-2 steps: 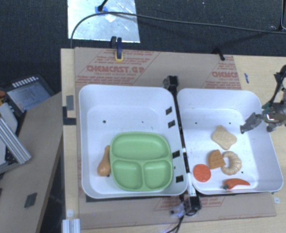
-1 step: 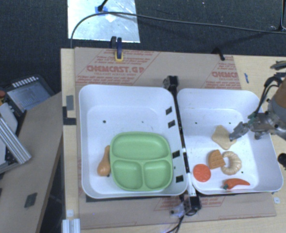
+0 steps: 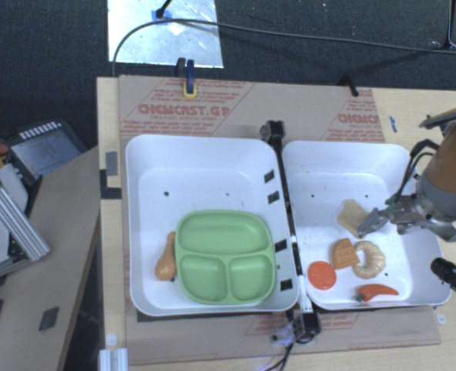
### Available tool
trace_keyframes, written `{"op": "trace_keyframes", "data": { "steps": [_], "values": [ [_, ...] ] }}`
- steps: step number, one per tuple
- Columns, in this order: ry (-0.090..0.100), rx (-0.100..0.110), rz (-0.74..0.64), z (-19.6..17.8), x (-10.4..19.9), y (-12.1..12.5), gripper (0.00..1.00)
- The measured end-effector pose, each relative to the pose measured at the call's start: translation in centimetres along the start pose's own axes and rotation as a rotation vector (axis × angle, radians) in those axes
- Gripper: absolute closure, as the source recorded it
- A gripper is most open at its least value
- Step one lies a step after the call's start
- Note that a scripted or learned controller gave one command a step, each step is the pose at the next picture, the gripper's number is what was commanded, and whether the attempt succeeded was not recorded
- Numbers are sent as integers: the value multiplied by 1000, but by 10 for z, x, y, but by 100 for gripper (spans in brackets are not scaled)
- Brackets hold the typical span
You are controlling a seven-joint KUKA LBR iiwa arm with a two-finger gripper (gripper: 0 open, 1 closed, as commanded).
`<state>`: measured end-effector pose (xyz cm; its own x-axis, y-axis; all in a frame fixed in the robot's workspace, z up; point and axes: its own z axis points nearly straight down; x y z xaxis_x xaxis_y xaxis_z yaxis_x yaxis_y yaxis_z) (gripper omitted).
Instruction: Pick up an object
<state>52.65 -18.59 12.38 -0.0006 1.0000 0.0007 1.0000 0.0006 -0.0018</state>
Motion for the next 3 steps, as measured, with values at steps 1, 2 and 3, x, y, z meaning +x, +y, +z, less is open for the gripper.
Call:
{"op": "trace_keyframes", "data": {
  "steps": [1, 2, 3],
  "values": [
    [-2, -4, -1, -13, 0, 1, 100],
    [-3, -8, 0, -58, -5, -2, 100],
    [-3, -8, -4, -103, -3, 4, 100]
  ]
}}
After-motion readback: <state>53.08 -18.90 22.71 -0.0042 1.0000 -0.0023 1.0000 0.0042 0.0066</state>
